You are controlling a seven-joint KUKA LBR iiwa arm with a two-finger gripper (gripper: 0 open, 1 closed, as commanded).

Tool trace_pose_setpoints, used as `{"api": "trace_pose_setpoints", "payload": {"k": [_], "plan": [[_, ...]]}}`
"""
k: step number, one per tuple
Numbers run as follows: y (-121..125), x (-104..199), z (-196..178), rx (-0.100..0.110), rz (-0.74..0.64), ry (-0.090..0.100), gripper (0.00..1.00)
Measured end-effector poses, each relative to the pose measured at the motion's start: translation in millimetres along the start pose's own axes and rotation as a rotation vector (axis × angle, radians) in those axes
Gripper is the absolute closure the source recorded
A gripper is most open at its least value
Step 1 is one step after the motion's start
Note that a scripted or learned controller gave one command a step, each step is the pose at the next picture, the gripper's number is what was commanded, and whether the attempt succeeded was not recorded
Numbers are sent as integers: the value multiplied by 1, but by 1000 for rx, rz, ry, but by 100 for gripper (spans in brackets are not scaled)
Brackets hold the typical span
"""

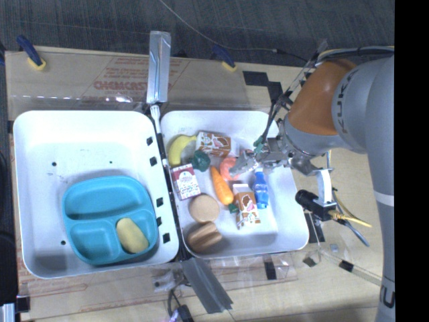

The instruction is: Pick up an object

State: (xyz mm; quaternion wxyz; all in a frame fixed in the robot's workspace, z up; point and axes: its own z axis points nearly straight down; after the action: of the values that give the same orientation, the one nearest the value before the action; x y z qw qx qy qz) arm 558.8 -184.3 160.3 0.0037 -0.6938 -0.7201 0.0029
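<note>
Bottom edge of the table (281, 284) is sitting closest to the lens, bare wood with black tape marks. Two white bins are sitting on it side by side. Left bin (33, 139) is holding a blue divided tray (100, 213), with a yellow potato (132, 235) lying in its 5 o'clock compartment. Right bin (295, 230) is carrying the clutter: banana (178, 147) at 10 o'clock, brown carton (213, 142) at 12, green piece (201, 159) just beside them, red packet (184, 182) toward 9, carrot (222, 185) mid-bin, bread roll (204, 208) and brown bun (204, 237) toward 6 to 7, second carton (245, 207) and blue bottle (261, 188) toward 4. Arm is reaching in from 3 o'clock, tool (249, 161) hanging over the bin's centre-right, just above the carrot's upper end. Can't tell how the tool is set; too small and cluttered.
</note>
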Motion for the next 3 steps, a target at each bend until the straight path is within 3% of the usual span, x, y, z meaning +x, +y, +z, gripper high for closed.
{"api": "trace_pose_setpoints", "payload": {"k": [1, 2, 3], "plan": [[-34, -18, 57, -16, -79, -1, 0], [-81, 16, 65, -6, 23, 1, 0], [-81, 16, 55, -7, 18, 0, 100]]}}
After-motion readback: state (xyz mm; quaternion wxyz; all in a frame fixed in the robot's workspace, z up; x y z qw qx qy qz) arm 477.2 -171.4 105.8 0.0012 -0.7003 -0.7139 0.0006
